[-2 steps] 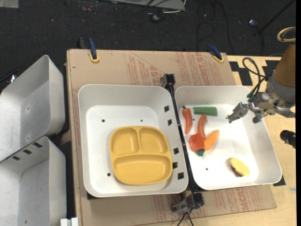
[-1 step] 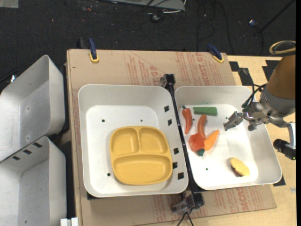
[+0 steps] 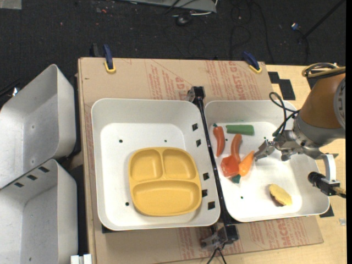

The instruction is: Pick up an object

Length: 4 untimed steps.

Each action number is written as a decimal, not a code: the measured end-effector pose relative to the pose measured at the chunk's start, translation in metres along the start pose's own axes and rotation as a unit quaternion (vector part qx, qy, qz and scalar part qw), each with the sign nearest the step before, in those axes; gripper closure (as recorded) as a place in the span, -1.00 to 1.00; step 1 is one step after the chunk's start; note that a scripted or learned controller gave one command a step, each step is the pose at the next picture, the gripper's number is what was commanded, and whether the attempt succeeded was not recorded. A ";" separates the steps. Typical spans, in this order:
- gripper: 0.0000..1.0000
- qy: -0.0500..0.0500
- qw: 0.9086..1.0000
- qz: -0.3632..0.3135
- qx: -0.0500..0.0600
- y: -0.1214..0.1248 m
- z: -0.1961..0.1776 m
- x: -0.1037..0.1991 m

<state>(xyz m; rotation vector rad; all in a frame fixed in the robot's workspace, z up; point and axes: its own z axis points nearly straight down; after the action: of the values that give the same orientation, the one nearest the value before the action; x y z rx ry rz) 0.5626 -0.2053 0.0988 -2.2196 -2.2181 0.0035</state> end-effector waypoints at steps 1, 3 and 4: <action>1.00 -0.001 1.000 0.000 -0.002 0.001 -0.014 0.000; 1.00 -0.001 1.000 -0.002 -0.005 0.013 -0.115 0.007; 1.00 -0.002 1.000 -0.002 -0.006 0.016 -0.177 0.014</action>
<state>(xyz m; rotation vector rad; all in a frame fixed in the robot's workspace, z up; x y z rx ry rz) 0.5792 -0.1911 0.2754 -2.2223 -2.2307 -0.0055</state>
